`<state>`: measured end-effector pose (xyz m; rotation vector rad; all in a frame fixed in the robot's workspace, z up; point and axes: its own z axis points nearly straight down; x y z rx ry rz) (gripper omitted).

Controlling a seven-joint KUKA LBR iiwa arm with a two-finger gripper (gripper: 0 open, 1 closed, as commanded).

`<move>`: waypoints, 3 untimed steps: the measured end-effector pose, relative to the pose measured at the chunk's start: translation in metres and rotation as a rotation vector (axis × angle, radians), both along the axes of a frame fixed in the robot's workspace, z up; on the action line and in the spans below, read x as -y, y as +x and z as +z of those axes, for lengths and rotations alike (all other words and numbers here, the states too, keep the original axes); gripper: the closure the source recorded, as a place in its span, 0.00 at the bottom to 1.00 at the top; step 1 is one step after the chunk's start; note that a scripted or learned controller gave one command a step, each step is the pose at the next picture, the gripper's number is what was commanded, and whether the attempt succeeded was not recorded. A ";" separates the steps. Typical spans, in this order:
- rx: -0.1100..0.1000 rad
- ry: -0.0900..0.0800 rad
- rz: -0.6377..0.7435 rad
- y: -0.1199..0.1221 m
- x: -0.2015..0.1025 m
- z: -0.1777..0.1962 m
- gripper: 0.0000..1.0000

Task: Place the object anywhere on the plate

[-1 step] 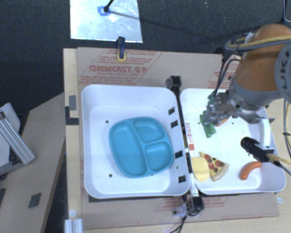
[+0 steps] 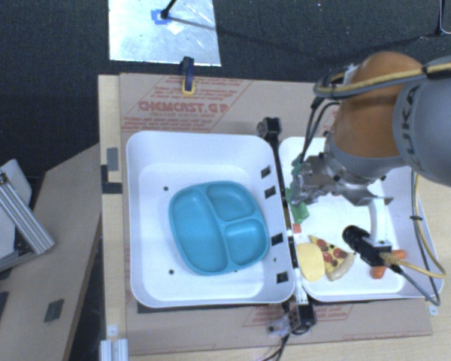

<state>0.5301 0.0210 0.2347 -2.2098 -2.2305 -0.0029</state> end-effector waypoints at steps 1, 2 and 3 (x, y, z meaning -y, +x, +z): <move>0.000 0.000 0.000 -0.011 -0.049 -0.013 1.00; -0.001 0.000 0.001 -0.023 -0.102 -0.021 1.00; 0.000 -0.002 -0.002 -0.032 -0.134 -0.016 1.00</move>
